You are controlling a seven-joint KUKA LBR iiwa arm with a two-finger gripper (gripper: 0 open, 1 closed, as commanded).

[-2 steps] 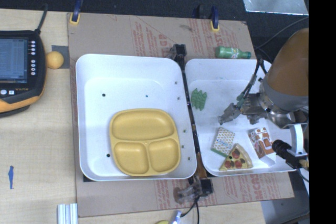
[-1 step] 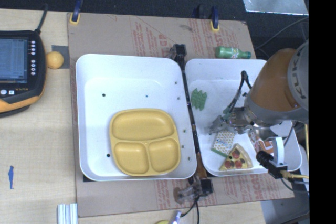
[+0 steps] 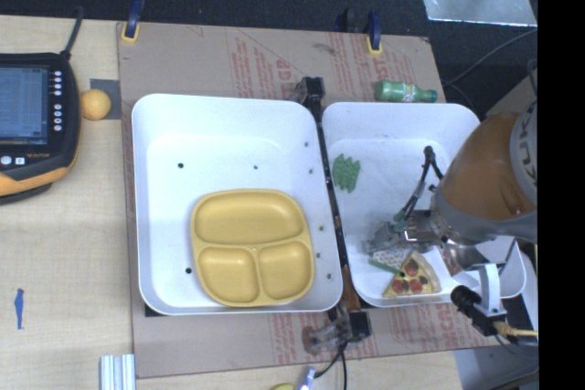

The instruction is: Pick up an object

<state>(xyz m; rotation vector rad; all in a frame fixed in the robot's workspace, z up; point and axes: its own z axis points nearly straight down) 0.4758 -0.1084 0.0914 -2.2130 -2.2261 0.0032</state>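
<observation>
The arm (image 3: 489, 173) reaches in over the right bin (image 3: 402, 119), and its gripper (image 3: 402, 233) sits low among the things at the near end of that bin. Whether it is open or closed I cannot tell: the wrist and its cabling hide the tips.

Taking the right bin as the landmark, the candidate objects lie inside it. A toy pizza slice (image 3: 413, 277) rests against its near wall, a grey object (image 3: 384, 242) lies just beside the gripper toward the bin's middle, and a green leaf-like piece (image 3: 346, 171) lies near its left wall, well apart from the gripper. A green bottle (image 3: 405, 91) lies outside, just beyond the bin's far rim. To the left of the right bin stands the left bin (image 3: 164, 128), holding a yellow tray (image 3: 251, 247) with 3 compartments.

As a judgement, the pick is at the grasp stage and not done. Nothing is visibly lifted; the pizza slice and grey object both appear to rest on the floor of the bin. Left to do: close on 1 object and raise it clear.
</observation>
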